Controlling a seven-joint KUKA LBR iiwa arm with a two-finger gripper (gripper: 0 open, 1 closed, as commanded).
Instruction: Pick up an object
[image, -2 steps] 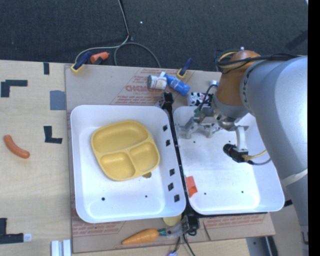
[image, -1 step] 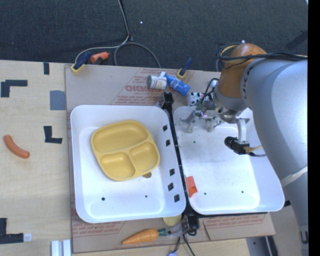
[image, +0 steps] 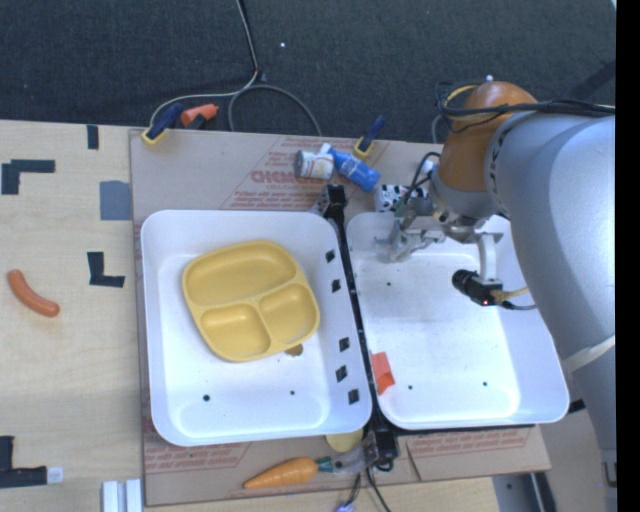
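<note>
Over the right bin: the arm (image: 545, 200) reached in from the right, wrist low above the bin's far left corner.
Claw position: the claw (image: 400, 240) sat near the far wall of the right bin (image: 450, 340), close to the divider between the bins.
Claw state: cannot be told; the tip was small and blurred against the white floor.
Claw contents: nothing could be made out under or at the tip.
Candidate objects: a yellow tray (image: 250, 298) lay flat in the left bin (image: 165, 330), with a small dark item (image: 293, 350) just beside its near edge.
Right bin contents: no loose thing was plain on its floor; an orange tag (image: 382, 372) sat at its left wall.
Outside the bins: a sausage (image: 33, 293) lay on the worktop (image: 60, 380) well to the left; a carrot (image: 282, 472) lay near the front edge; a blue-and-white bottle (image: 335, 165) lay behind the bins.
Risk 1: a closure at this spot would likely catch nothing, since no target was evident beneath the claw.
Risk 2: a descent here could strike the bin wall or divider, given how near the corner the claw stood.
Risk 3: the tray, wide and flat, would likely slip unless gripped by its rim.
</note>
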